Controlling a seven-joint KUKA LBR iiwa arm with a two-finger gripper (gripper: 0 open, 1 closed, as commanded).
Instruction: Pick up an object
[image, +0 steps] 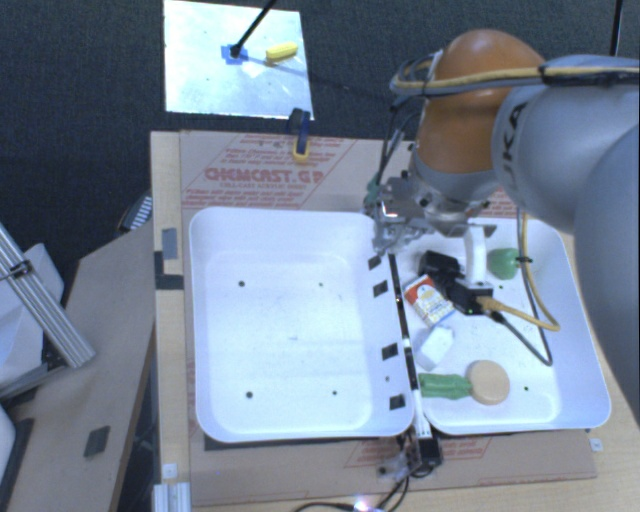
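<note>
Beneath the pincer we see the table, which bears both bins. Above and to the right of the pincer looms the arm, grey with its orange band. Left of the pincer and below it in the view spreads the left bin; right of it lies the right bin. We find the pincer itself low over the far end of the rim where the two bins meet, and we cannot tell whether it is spread or pressed together. Our objects lie in the right bin, apart from the pincer: a tan disc farthest off, a green stick touching that disc, a red-and-white carton nearest below the pincer, a green ball off to its right, and a white block between carton and stick.
</note>
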